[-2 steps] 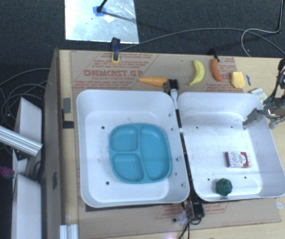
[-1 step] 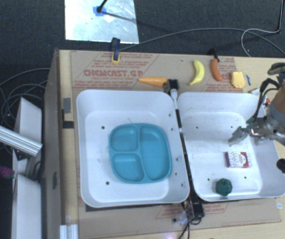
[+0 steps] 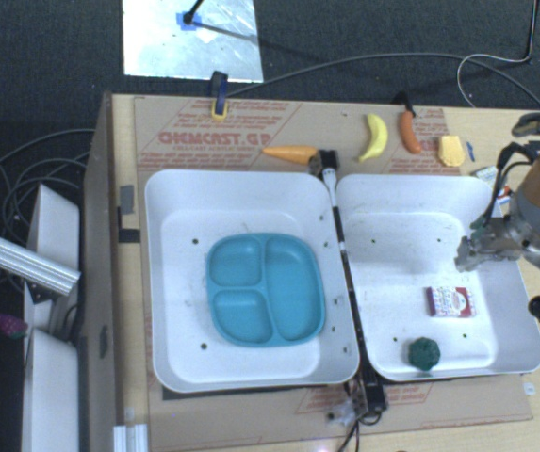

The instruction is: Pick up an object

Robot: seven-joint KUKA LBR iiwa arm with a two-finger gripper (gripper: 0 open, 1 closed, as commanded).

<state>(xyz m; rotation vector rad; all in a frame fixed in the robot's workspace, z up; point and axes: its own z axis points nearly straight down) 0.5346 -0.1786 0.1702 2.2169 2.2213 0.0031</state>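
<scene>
Nearest the camera, in the right bin (image 3: 524,347), sits a dark green lump (image 3: 424,352) close to the front wall. Just behind it lies a small red & white box (image 3: 449,301), flat on the bin floor. Both are free to grab, nothing is held yet.

The gripper (image 3: 470,250) hangs over the right bin, a bit behind & to the right of the box, near the bin's right wall. Can't tell if it's open or closed, it's too small & blurry.

Step in hand, I think: reaching, w/ no pick made so far. Next move prob. needs the gripper to slide toward the box, line up over it, then go down. The box is flat, so it may be hard to pinch.

Room: lots of bare floor around the box. The green lump is tight to the front wall, so less room there. The middle wall btw. the bins is well away.

The left bin (image 3: 171,252) holds a blue tray (image 3: 265,287) w/ three parts.

Farthest, behind the bins on the board: a carrot (image 3: 288,153), a banana (image 3: 375,137), a hot dog (image 3: 409,132) & a yellow piece (image 3: 451,151).
</scene>
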